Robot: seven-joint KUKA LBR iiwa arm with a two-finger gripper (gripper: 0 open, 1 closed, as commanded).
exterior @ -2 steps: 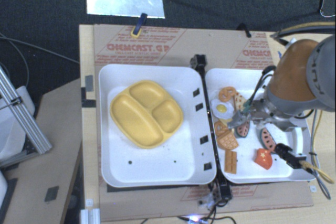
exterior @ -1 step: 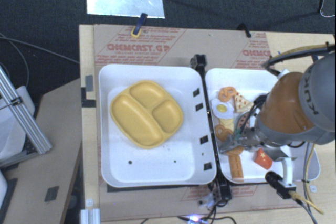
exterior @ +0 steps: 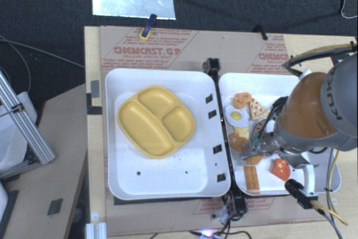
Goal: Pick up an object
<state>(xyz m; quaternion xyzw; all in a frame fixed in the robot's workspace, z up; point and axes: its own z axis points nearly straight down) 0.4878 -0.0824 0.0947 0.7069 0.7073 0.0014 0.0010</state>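
From the camera view I see the arm (exterior: 313,109) reaching in from the right over the right bin (exterior: 279,80), its wrist low above a cluster of small toy food pieces. The gripper (exterior: 258,140) sits among them, and I cannot tell how its jaws stand because the wrist hides them. The candidates lie in the right bin: a pretzel (exterior: 242,99) at the far side, a fried egg (exterior: 236,116) just near of it, a red piece (exterior: 281,168) and an orange rectangular block (exterior: 251,178) nearest me. I judge all of these light, stiff and smooth, so likely to slip; I would take the block across its short sides. The left bin (exterior: 128,176) holds a yellow divided plate (exterior: 156,121).
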